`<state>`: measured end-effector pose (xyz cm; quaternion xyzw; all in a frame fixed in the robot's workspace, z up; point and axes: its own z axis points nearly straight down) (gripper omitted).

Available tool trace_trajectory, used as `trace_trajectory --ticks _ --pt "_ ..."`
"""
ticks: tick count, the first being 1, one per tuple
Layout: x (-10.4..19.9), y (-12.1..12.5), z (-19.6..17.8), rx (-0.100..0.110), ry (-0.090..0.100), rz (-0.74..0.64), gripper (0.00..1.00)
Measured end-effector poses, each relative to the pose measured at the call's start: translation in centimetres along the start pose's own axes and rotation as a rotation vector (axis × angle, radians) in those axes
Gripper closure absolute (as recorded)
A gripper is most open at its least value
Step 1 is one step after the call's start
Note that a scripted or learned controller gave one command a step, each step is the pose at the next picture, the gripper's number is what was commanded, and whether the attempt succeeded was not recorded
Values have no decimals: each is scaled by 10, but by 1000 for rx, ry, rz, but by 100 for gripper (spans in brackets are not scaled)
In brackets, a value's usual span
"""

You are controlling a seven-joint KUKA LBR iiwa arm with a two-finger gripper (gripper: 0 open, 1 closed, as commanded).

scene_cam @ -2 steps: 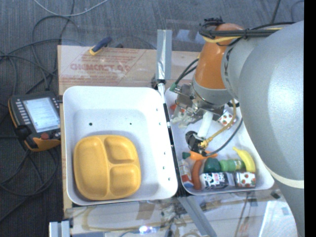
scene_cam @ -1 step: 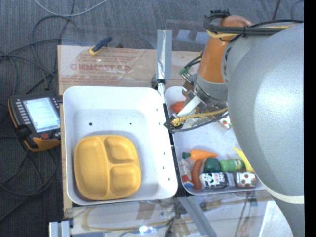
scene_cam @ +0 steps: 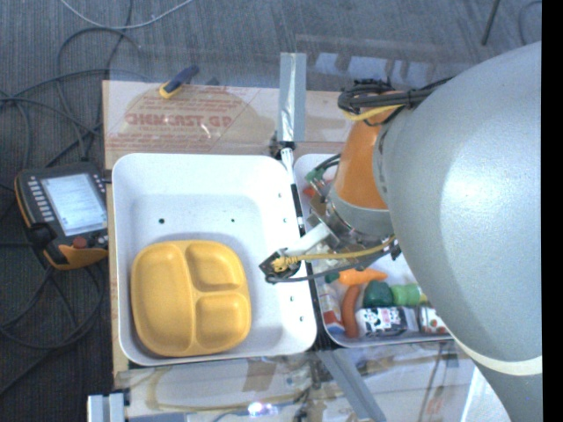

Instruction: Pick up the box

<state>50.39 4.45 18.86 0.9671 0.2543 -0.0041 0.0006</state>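
Note:
A small black-and-white box [scene_cam: 384, 321] lies flat near the front edge of the right bin [scene_cam: 327, 331]. Beside it are an orange carrot-shaped toy [scene_cam: 356, 278], a green item [scene_cam: 380, 294] and a red-orange piece [scene_cam: 350, 310]. My gripper [scene_cam: 341, 234] hangs over the right bin's left side, behind the box and under the orange band [scene_cam: 361, 170]. The arm's grey bulk hides most of that bin, and I see nothing held.
A yellow divided plate [scene_cam: 189, 297] lies at the front of the left bin [scene_cam: 176, 178]. A small red item [scene_cam: 315, 176] shows at the right bin's back left corner. A teach pendant [scene_cam: 62, 209] rests left of the bench.

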Motion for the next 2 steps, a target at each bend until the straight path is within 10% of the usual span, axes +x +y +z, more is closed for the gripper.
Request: trace_trajectory --ticks 2 --pt "-3 -6 -72 3 -1 252 100"
